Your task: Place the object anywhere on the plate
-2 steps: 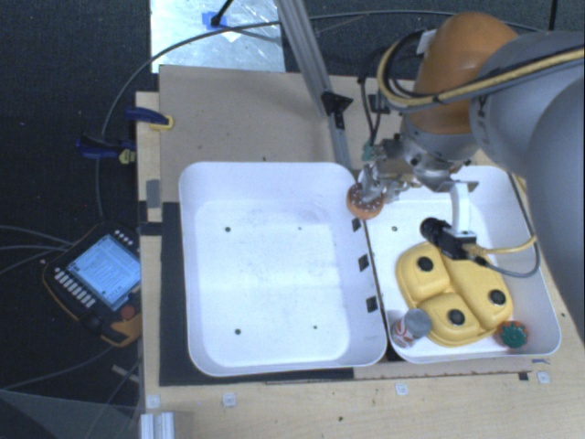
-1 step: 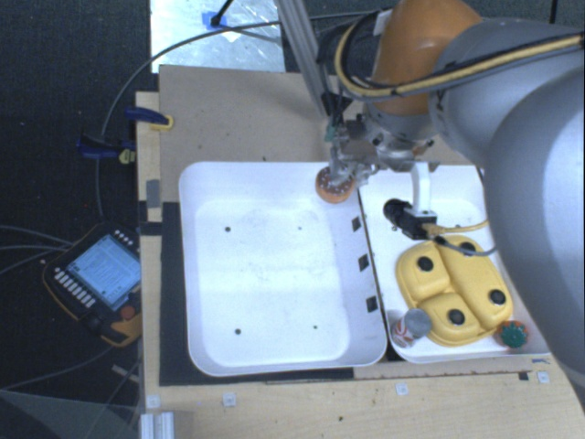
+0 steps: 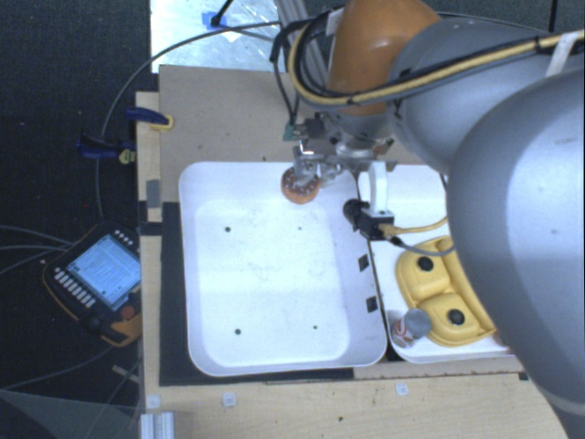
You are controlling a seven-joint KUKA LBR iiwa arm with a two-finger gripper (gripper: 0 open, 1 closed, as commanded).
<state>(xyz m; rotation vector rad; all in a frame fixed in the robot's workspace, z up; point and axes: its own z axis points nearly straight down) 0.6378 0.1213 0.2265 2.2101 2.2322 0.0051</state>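
Looking down on a tan bench (image 3: 228,122) set on dark carpeted floor (image 3: 64,53), with two shallow white bins side by side: left bin (image 3: 189,273) broad and pale, right bin (image 3: 416,176) partly covered by the grey arm (image 3: 512,172). Off the bench's left edge, a handheld control pendant (image 3: 99,274) with a lit screen, loose cables (image 3: 119,90) trailing over the carpet, and a blue clamp (image 3: 139,115) at the bench's far left corner.

Reaching in from the right under the orange band (image 3: 375,35), with the gripper (image 3: 306,165) low over the far rim of the left bin, toward its far right corner. Cannot tell how wide the claw stands, nor whether it is clamped on anything.

Directly beneath it, touching or nearly so, a small round brown object (image 3: 299,187), at the far edge of the left bin. Roundish from above, so no clear long axis and no readable heading.

In the right bin, toward its near edge, a yellow moulded plate (image 3: 439,291) with two dark holes, and just beside its near left corner a small grey piece (image 3: 417,323).
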